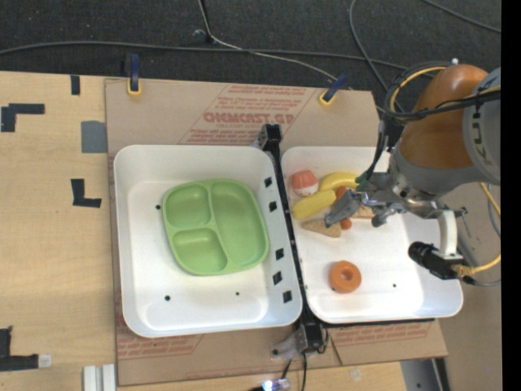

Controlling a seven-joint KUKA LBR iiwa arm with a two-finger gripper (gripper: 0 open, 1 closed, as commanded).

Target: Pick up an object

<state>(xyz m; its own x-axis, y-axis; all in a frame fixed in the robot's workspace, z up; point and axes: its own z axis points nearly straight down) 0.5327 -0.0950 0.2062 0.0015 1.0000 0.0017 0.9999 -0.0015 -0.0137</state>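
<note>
A cluster of toy foods sits at the back left of the right bin [423, 300]: a yellow banana [313, 204], a pale piece with a red top [304, 181] and a tan slice [326, 228], crowded together, so a clean grasp looks awkward. The claw [342, 210] hangs low over that heap; whether it is spread or closed on anything cannot be told. An orange ring [345, 276] lies apart, easier prey. The green divided plate [216, 225] fills the left bin [138, 300] on the tabletop.

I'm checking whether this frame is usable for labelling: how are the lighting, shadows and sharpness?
Camera view: even overhead light, soft shadows under the green tray and orange ring; mild glare on the white bins; the end effector and toys beneath look slightly blurred.
</note>
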